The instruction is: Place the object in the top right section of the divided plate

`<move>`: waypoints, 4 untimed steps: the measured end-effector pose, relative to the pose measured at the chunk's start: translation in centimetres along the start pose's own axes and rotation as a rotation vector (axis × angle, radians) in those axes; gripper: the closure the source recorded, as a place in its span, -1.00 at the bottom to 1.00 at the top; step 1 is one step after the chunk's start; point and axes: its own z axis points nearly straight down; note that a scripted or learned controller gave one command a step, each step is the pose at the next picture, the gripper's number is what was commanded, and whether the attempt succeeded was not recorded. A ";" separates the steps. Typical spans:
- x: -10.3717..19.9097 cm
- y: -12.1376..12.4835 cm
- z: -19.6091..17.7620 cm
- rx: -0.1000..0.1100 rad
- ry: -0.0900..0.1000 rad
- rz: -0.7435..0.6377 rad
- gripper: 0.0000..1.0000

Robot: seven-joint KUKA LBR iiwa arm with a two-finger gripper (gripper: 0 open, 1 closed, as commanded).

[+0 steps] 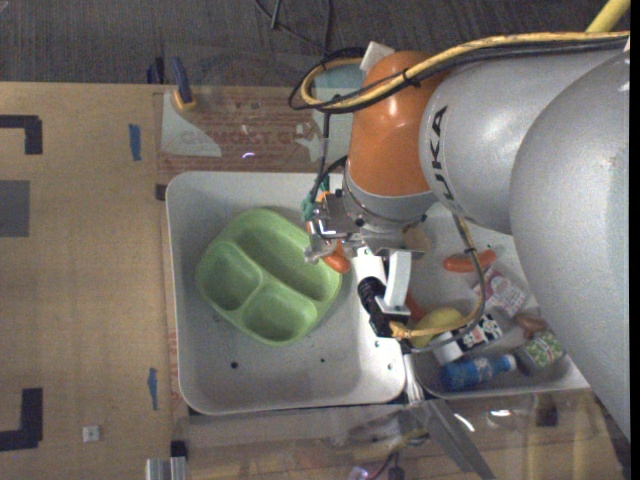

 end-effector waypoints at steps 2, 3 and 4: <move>-0.2 0.1 -1.0 -0.002 0.000 0.003 1.00; -0.2 0.1 -1.0 -0.002 0.000 0.004 -1.00; 0.1 -7.6 1.0 0.005 0.000 -0.030 -1.00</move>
